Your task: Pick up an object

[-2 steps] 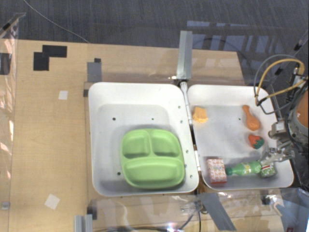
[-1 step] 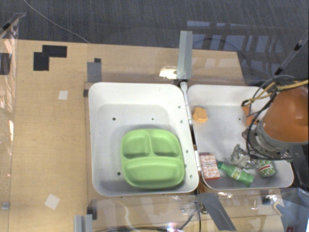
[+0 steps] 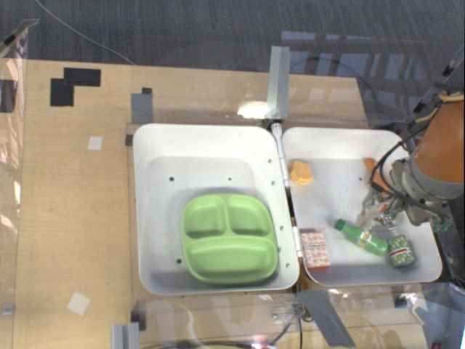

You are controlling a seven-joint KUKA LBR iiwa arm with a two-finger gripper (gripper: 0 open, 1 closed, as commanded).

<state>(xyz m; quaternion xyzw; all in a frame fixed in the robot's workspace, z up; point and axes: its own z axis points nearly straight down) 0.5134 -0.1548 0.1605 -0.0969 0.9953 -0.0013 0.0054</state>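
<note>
A grey arm (image 3: pixel 441 147) with an orange band reached in from the right, and its gripper (image 3: pixel 379 213) hung low over the right bin (image 3: pixel 341 155), near that bin's right edge. Whether the gripper was released or clenched could not be told, because the wrist and cables covered it. Nothing could be seen held in it.

Two shallow white bins sat side by side on a pale wooden bench (image 3: pixel 65 217). The left bin (image 3: pixel 156 195) carried a green divided plate (image 3: pixel 229 237), lying flat toward the bin's front edge and a little right of its middle.

The right bin carried the smaller things. A green bottle (image 3: pixel 361 237) lay on its side, slanted, toward the bin's front right corner, just below the gripper. A small green jar (image 3: pixel 401 253) with a patterned label stood just beside the bottle's far end, close to the front right corner. A red and white box (image 3: pixel 314 249) lay at the front left corner, against the bin's left edge. A small orange piece (image 3: pixel 301 172) lay near the left edge, toward the back. Another orange thing (image 3: pixel 370 167) showed partly beside the arm, too hidden to name.
</note>
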